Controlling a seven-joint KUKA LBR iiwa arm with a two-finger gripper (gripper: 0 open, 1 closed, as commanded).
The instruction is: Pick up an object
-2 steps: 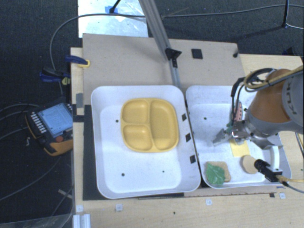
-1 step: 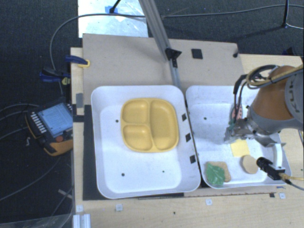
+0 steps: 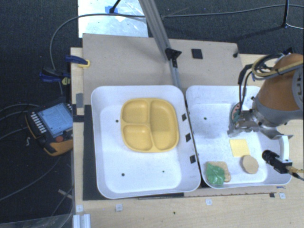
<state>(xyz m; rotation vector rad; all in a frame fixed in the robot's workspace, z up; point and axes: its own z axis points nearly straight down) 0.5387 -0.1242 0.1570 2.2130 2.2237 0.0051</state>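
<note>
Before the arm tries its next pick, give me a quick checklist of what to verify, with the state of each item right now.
1. Objects present in the right bin: ok; yellow square, tan round piece and green piece lie there.
2. Gripper over the right bin: ok, near its upper right part.
3. Fingers' state: cannot tell.
4. Object in the gripper: cannot tell.
5. Yellow square apart from its neighbours: ok.
6. Yellow divided plate out of the way: ok, in the left bin.
</note>
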